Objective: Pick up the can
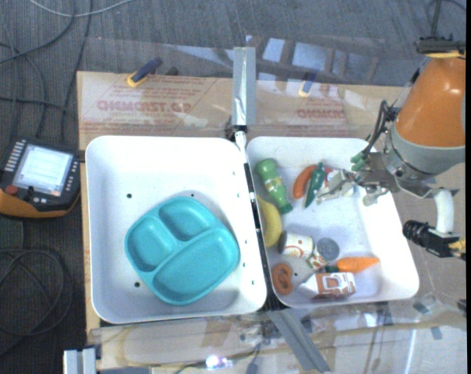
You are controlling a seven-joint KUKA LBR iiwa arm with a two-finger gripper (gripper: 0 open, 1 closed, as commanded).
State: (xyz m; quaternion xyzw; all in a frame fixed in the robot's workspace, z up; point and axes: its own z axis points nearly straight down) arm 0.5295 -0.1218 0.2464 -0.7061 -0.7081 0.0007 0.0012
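The can (pixel 298 245) lies on its side in the right bin (pixel 391 240), white with a red and yellow label, just right of the banana. A grey round disc (pixel 327 248) sits close on its right; I cannot tell whether it belongs to the can. My gripper (pixel 334 188) reaches in from the right over the bin's back half, beside the green pepper (pixel 316 179) and well behind the can. Nothing shows held in it.
The right bin also holds a green bottle (pixel 270 179), a banana (pixel 271 223), a red-orange vegetable (pixel 301 183), a carrot (pixel 357 264), a brown ring (pixel 282 276) and a small carton (pixel 334 285). A teal divided plate (pixel 182 248) lies in the left bin (pixel 111 178).
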